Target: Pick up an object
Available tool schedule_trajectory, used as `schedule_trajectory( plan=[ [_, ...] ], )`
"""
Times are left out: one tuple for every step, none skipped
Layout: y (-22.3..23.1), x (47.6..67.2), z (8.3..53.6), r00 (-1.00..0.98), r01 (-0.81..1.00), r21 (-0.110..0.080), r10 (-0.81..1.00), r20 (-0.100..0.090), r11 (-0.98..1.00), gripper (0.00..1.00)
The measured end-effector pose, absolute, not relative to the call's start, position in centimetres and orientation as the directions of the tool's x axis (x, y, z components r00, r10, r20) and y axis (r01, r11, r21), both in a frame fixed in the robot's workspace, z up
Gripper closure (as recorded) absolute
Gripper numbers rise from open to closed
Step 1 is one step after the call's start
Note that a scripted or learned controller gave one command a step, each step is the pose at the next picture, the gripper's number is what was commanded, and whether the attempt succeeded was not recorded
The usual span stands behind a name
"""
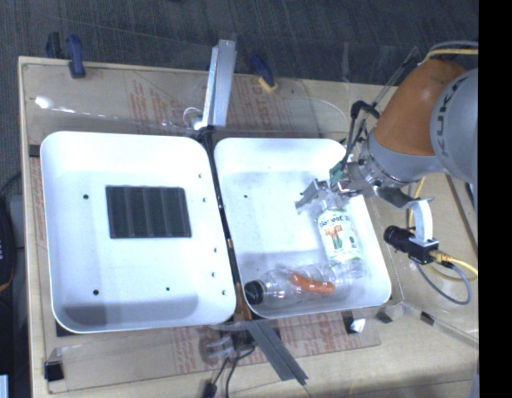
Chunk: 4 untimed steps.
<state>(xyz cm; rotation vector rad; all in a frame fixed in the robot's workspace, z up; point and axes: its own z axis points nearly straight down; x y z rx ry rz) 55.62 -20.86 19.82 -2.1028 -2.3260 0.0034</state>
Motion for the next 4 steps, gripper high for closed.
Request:
schedule_trajectory(
  plan=[
    [-20.8, 57.3, 17.7, -0.150, 0.989, -0.003, 0.989, 0.001, 0.150, 0.00],
    [-20.8, 57.5, 16.7, -0.196, 0.980, -0.007, 0.981, 0.005, 0.196, 0.00],
    [-20.8, 57.4, 17.4, -0.244, 0.970, -0.004, 0.970, 0.002, 0.244, 0.00],
    [-18.3, 56.2, 11.3, -0.282, 0.960, -0.003, 0.960, 0.001, 0.282, 0.00]
  ],
)
